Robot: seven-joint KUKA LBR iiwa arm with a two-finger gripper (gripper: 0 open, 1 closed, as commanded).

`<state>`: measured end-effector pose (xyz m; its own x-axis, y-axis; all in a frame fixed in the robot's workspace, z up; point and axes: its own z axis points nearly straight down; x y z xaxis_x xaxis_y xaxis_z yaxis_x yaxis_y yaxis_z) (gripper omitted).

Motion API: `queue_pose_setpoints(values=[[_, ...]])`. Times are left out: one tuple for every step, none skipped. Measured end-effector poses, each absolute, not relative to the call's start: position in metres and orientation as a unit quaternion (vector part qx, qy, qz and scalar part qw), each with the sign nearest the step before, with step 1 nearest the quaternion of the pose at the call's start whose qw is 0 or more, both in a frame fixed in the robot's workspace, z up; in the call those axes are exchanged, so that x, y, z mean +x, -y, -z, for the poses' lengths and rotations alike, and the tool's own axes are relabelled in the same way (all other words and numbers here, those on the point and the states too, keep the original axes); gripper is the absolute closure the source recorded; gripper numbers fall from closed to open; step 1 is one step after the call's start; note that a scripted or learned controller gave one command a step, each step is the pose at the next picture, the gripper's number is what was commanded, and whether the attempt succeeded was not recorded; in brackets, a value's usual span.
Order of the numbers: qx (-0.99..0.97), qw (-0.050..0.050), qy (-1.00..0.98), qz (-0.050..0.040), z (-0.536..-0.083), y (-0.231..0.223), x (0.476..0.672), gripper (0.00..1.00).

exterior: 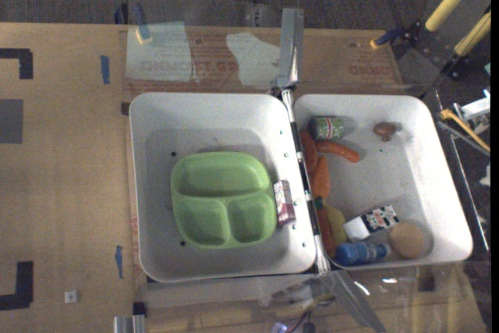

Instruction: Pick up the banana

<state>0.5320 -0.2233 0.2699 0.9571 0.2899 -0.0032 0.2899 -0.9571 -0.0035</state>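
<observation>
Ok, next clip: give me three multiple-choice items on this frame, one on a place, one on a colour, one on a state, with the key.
1. Where does the banana lie?
A. In the right bin, by its left wall
B. On the green tray
C. On the bench outside the bins

2. What colour is the divided tray in the left bin?
A. White
B. Green
C. Orange

3. How does the blue bottle sit?
A. Upright
B. Lying on its side
C. Stacked on the tray

Key: 1 A, the yellow fruit rests against the left wall of the right bin, below the carrots. 2 B, the three-part tray is plainly green. 3 B, its long side lies along the bin floor near the front wall.
</observation>
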Motion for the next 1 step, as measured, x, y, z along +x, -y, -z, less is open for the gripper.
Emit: queue_pose_setpoints(values=[[-0.989, 0.002, 0.148, -0.0029, -0.2795, 0.2227, 0.5324, 1.00]])
